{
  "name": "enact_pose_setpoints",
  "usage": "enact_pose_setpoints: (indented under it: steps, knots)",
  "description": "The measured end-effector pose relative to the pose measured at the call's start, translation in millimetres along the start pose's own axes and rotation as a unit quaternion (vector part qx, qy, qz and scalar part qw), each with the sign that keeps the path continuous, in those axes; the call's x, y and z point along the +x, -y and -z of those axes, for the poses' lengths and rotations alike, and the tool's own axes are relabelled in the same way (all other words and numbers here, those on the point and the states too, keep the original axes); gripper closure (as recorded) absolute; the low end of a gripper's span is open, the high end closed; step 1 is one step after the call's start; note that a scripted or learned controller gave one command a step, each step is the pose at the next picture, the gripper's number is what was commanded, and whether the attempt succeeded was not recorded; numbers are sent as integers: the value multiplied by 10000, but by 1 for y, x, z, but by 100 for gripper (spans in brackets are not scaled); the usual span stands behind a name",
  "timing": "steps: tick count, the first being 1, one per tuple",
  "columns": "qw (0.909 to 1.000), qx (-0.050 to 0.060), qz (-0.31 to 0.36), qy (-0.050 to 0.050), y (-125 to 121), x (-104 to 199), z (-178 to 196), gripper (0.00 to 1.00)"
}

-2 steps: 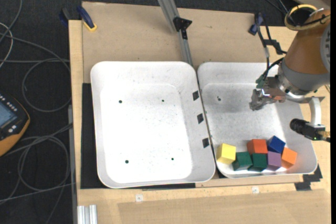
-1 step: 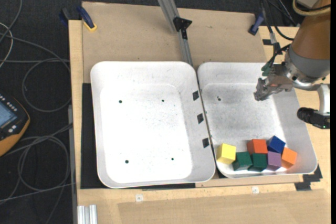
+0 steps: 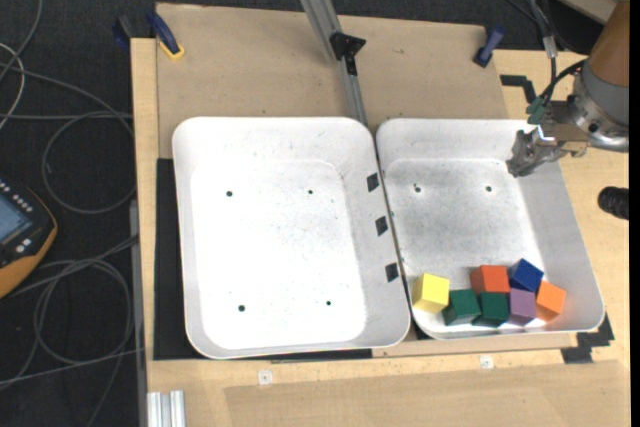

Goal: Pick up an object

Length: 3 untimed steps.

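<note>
Wooden bench (image 3: 250,65), two white bins (image 3: 200,215)

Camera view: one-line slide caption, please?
Gripper hangs over the right bin's far corner; coloured blocks crowd its near edge.

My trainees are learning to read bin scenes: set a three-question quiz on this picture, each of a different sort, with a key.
1. True or false: the blocks sit in the left bin.
2. Which block lies furthest left? A) yellow block B) blue C) purple
3. Fill in: the gripper hangs over the right bin's ____ corner.

Key: 1 false; 2 A; 3 far right.
</note>
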<state>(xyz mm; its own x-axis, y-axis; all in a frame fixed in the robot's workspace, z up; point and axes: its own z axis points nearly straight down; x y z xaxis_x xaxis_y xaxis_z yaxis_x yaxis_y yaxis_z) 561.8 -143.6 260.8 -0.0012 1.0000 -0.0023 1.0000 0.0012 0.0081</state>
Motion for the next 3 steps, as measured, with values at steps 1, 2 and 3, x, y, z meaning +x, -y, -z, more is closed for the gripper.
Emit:
enact_pose_setpoints:
  steps: [1, 2, 3]
  knots:
    - [10000, 22, 25, -18, -8, 47, 5, 100]
    - [10000, 50, 29, -25, -21, 103, -10, 100]
    - [10000, 28, 30, -23, -36, 155, -2, 100]
